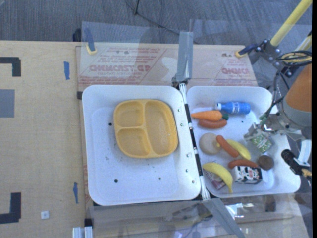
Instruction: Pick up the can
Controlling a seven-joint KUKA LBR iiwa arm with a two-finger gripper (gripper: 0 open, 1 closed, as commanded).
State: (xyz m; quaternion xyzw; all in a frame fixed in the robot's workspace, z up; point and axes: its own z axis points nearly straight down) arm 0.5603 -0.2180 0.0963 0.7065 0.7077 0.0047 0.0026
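Note:
The can (261, 143), small and silvery with a green label, lies near the right wall of the right bin (283, 181). My gripper (261, 131) hangs right over the can's upper end, close to it or touching it; the view does not let me tell which. The grey arm with its orange band (301, 97) comes in from the right edge above the bin's wall.
Crowding the right bin are a blue bottle (233, 107), a carrot (207, 115), red sausages (227, 146), a banana (219, 172), a brown ball (266, 161) and a black-and-white carton (246, 174). A yellow divided plate (145, 128) sits in the left bin (99, 182).

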